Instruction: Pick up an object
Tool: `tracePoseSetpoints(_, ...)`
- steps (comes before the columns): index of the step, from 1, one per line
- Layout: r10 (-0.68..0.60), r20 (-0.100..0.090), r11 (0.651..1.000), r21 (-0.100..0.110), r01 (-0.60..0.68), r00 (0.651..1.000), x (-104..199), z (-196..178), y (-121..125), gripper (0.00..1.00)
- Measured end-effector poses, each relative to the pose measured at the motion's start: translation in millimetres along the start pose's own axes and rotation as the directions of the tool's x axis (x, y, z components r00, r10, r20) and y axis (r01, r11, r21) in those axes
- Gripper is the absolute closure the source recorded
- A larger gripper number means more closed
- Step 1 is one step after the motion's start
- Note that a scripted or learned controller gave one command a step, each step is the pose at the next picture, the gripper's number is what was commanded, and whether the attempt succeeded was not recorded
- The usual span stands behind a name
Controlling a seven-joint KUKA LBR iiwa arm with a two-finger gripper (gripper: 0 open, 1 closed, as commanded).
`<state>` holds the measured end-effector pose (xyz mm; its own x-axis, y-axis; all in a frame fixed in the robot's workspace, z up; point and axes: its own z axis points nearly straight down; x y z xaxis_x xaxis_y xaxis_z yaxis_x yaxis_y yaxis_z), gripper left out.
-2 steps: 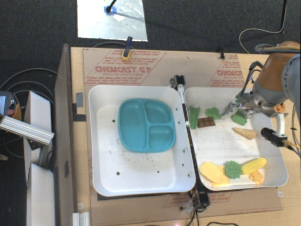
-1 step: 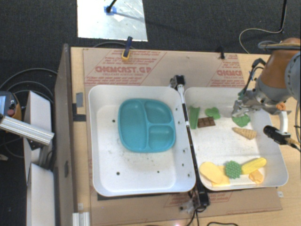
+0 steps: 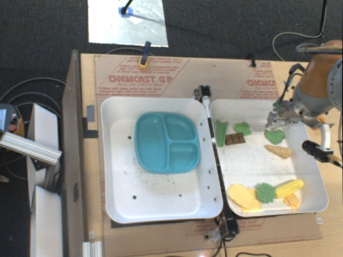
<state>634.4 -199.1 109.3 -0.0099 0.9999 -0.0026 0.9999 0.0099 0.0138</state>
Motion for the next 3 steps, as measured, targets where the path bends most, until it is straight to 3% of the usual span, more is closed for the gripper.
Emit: tracePoseSetpoints(3,-0.008,0.001,1.0,-0.011,0.008,1.0,0,-33,4,1.0)
